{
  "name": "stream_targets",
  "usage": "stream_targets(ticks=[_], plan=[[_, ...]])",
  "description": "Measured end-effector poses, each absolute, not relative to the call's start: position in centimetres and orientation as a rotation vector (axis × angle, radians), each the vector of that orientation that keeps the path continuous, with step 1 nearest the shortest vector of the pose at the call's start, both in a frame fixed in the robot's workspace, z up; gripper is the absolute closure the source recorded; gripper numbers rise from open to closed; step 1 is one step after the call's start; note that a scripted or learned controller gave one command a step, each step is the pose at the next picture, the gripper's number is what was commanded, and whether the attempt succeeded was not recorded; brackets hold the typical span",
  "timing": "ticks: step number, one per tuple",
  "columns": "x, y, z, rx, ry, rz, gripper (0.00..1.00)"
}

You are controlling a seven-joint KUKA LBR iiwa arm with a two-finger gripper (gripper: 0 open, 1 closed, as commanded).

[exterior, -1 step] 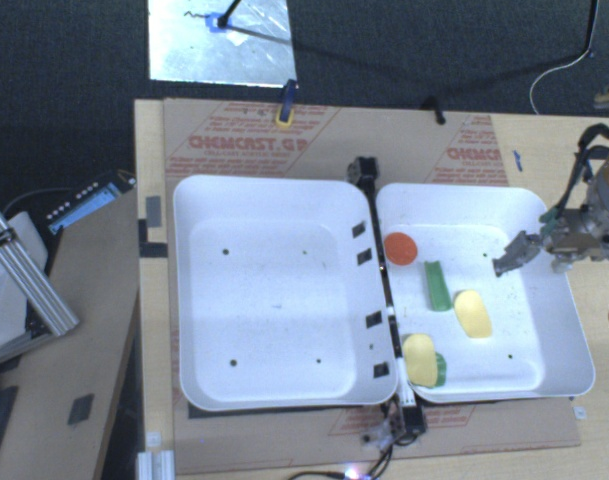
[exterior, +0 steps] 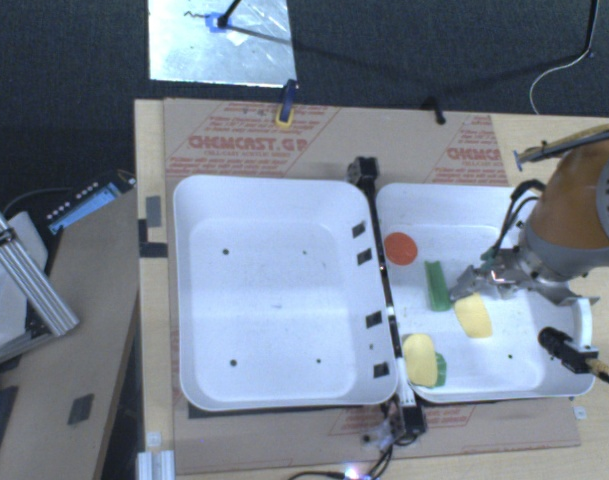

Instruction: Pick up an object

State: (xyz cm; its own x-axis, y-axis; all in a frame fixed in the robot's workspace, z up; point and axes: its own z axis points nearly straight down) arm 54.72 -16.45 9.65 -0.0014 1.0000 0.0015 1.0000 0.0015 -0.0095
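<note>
**Gripper low over right bin, nothing visibly held**

The arm (exterior: 582,216) comes in from 3 o'clock, and we see the gripper (exterior: 481,278) down over the right bin (exterior: 446,208), a little toward 3 o'clock of that bin's centre. We can't tell whether it is open or closed; it reads as a grey blur at this angle. We see nothing gripped.

All candidate objects sit in the right bin:
- yellow block (exterior: 473,317): just beside the gripper at its 6 o'clock, lying on the bin floor. We can't tell whether they touch.
- green stick (exterior: 437,285): near the gripper at its 9 o'clock, lying flat and running roughly 12 to 6. There looks to be a small gap between it and the yellow block.
- orange disc (exterior: 401,248): at 10 o'clock in the bin, flat, close to the wall shared with the other bin and apart from the stick.
- yellow-green lump (exterior: 421,360): in the 7 o'clock corner, against the shared wall, well apart from the gripper.

The left bin (exterior: 274,298) sits at 9 o'clock of the right one, their walls touching, and both rest on the desk (exterior: 151,298).
</note>
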Motion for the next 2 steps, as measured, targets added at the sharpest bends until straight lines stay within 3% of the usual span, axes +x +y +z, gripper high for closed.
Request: stream_targets(ticks=[1,2], plan=[[60.4,-9.3,8.4,-2.209,-2.236,-0.008,0.0],[60.2,-9.9,9.6,-2.219,-2.229,-0.004,1.0]])
